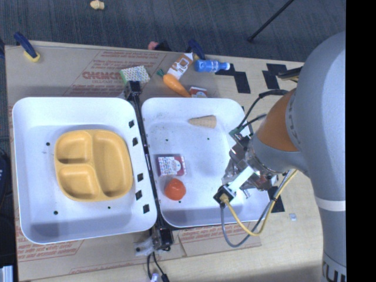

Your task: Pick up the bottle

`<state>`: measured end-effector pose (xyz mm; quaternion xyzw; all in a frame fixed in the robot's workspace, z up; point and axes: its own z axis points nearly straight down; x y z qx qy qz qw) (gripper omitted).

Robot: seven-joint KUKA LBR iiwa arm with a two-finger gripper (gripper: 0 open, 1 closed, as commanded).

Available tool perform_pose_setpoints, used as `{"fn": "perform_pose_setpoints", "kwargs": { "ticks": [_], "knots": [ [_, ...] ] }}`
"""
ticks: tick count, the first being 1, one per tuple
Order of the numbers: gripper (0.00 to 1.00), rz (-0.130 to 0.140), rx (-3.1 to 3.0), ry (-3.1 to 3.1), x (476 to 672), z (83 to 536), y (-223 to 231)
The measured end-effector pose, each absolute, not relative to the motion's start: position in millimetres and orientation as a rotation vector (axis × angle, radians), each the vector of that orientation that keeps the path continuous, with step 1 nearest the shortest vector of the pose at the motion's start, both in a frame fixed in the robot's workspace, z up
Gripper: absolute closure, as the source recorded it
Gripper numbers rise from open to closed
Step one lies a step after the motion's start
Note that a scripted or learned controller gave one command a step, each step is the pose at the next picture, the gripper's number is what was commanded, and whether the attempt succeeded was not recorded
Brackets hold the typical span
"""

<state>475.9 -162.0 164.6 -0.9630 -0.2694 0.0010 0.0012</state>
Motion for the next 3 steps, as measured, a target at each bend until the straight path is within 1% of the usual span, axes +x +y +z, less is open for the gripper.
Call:
{"fn": "perform_pose_setpoints", "kwargs": {
  "ticks": [1,2,3],
  "knots": [
    [1.0,0.006,-3.119,-0.326,475.8,174,-169],
    [1.0,0.005,-3.12,-0.325,476.1,196,-161],
    [1.0,0.007,-3.118,-0.323,475.7,187,-185]
  ]
}}
